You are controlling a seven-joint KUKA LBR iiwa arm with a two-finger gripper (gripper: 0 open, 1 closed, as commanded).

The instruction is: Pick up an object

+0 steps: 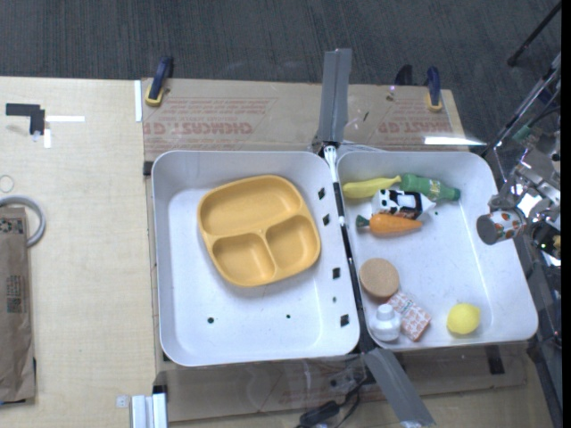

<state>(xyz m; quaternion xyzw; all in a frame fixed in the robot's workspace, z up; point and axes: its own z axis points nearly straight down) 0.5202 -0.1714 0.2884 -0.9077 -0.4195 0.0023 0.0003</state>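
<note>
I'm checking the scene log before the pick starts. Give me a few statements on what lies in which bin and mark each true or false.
1. The yellow divided plate lies in the left bin. True.
2. The lemon sits beside the plate in the left bin. False: it lies in the right bin, near its front right corner.
3. The carrot lies below the banana in the camera view. True.
4. The right bin holds three items at most. False: it holds more, among them a green bottle and a round brown disc.

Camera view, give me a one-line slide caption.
Yellow divided plate in the left bin; lemon, carrot and banana in the right bin.
</note>
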